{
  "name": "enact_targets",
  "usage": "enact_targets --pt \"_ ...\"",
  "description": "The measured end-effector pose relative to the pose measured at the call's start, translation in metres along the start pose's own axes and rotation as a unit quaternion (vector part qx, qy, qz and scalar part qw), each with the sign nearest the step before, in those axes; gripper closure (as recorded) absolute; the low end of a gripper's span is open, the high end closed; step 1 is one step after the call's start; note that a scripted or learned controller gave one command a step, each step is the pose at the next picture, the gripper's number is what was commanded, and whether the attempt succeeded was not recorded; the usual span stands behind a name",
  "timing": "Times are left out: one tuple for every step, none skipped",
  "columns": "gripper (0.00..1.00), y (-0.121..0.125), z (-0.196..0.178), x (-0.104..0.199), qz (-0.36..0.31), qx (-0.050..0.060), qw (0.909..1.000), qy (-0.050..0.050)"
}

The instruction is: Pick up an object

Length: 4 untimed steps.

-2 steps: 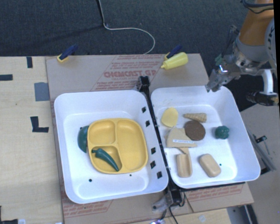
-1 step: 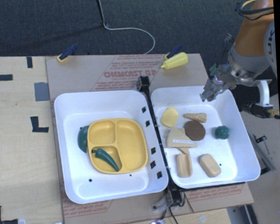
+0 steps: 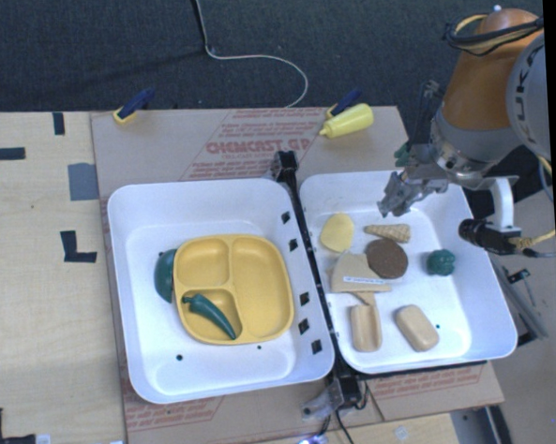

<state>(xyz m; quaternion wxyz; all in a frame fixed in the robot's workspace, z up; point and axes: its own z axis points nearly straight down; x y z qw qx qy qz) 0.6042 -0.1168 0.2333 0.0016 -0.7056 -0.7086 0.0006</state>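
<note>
You have nothing picked up yet, as far as this view shows. The jaws [image 3: 396, 200] hang over the far part of the right bin [image 3: 482, 331], and you cannot tell whether they are released or clenched; the wrist hides that. Nothing shows between them.

The pickable things all lie nearer the camera than the jaws. Just below them is a cone [image 3: 388, 232], and touching it a brown disc [image 3: 387, 257] that rests on a tan card [image 3: 354, 273]. To the jaws' left sits a yellow chip [image 3: 336, 232]. A green ball [image 3: 440, 262] lies off to their right, apart from the rest. Farthest from the jaws, near the bin's front wall, are a bun [image 3: 417, 328] and a tan block [image 3: 364, 326].

Well to the left of the jaws, the left bin [image 3: 141, 365] holds a yellow tray [image 3: 252, 265] with a green pepper [image 3: 211, 311] in its front compartment.

So the whole job is left: choose, descend, close, lift. The cone looks the nearest candidate.

For writing, the cardboard [image 3: 208, 146] under the bins carries faint red print. It seems to begin "CHEMC", but you cannot read it with confidence. The tan card bears a small white label, too small to read.
</note>
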Motion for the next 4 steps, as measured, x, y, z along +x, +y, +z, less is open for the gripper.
enact_targets --pt "1.0 -0.029 0.003 0.043 0.0 0.0 1.0 0.0" --pt "1.0 -0.074 0.017 0.071 0.001 0.002 1.0 0.0" --pt "1.0 -0.104 0.019 0.104 0.001 0.001 1.0 0.0" --pt "1.0 -0.103 -0.001 0.097 0.002 -0.001 1.0 -0.001"
